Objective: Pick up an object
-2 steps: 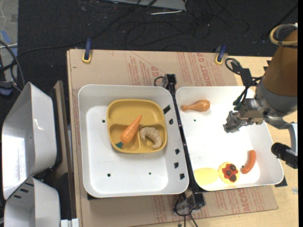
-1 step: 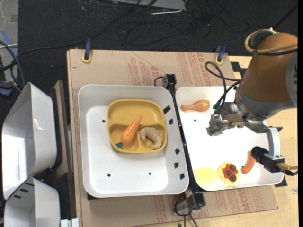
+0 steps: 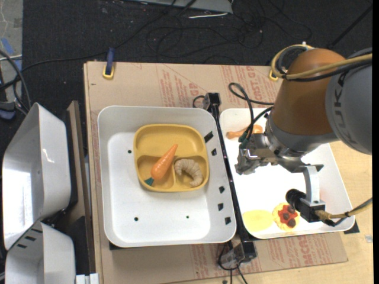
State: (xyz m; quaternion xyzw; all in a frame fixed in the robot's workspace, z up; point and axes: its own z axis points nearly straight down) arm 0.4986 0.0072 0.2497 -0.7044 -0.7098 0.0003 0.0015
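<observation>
- Pincer [image 3: 249,158] low in right bin [image 3: 331,176], near its 9 o'clock wall; grip state impossible to tell.
- Nearest pick: small orange piece [image 3: 237,134], just toward 11 o'clock of pincer.
- Probably light, hard, slippery plastic; best pinched across narrow middle.
- Alternative: carrot [image 3: 164,161] in yellow plate [image 3: 172,134], left bin.

A robotics lab: loose cables [image 3: 177,22] trail over dark carpet [image 3: 53,16] along the frame's top, and a cardboard-covered bench [image 3: 172,81] carries two white bins [image 3: 112,176] beneath a robot arm [image 3: 314,93].
</observation>
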